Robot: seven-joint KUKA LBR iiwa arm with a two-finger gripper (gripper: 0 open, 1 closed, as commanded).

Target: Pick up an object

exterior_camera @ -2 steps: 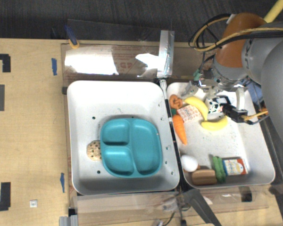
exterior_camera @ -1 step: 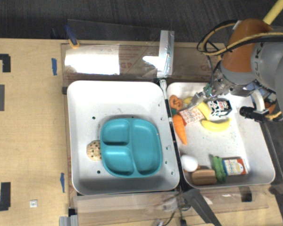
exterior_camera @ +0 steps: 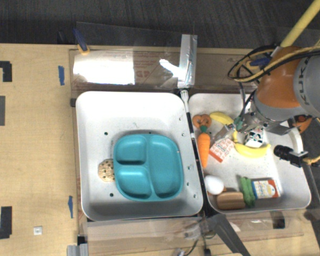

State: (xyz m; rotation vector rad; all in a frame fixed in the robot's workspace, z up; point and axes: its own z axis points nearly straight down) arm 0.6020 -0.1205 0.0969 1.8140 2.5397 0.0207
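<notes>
My gripper (exterior_camera: 247,126) reaches down into the back of the right bin (exterior_camera: 293,199), over a yellow banana (exterior_camera: 252,150) and a small black-and-white toy (exterior_camera: 254,138). The orange-banded wrist hides most of it. Around it lie an orange carrot (exterior_camera: 204,149), a red-and-white carton (exterior_camera: 221,150), a second yellow piece (exterior_camera: 221,118) and a small orange fruit (exterior_camera: 201,121). Nothing shows between the fingers.
At the right bin's front lie a white egg (exterior_camera: 214,185), a brown block (exterior_camera: 230,200) and a green-and-red box (exterior_camera: 260,189). The left bin (exterior_camera: 96,121) holds a teal divided plate (exterior_camera: 148,166) with a cookie (exterior_camera: 106,170) beside it. Cables (exterior_camera: 250,63) loop behind the arm.
</notes>
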